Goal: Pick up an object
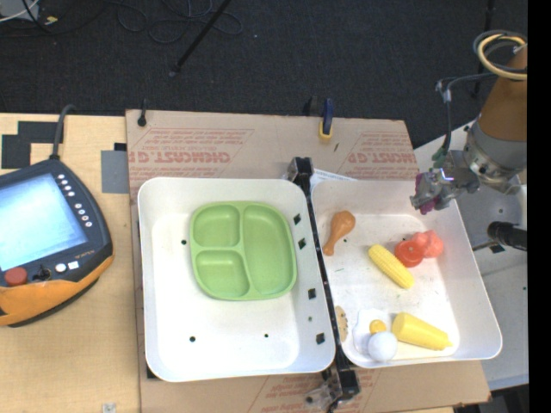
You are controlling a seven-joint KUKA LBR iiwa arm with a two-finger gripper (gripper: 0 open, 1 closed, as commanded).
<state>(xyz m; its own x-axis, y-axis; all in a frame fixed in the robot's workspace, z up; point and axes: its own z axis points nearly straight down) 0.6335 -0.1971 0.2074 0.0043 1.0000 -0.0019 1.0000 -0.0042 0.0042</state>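
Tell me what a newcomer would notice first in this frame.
Likely the green divided plate, alone in the left bin. Next, the toy food scattered in the right bin: a drumstick, corn cob, red piece. The gripper hovers at that bin's far right corner.

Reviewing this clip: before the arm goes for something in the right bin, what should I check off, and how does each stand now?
1. Hand carries nothing: cannot tell.
2. Hand is over the right white bin: ok, at its upper right edge.
3. Nearest target, the red soft toy, has free space around it: not ok, the yellow corn cob touches it.
4. Orange drumstick toy lies apart from the rest: ok.
5. Yellow wedge is clear of the bin wall: cannot tell.
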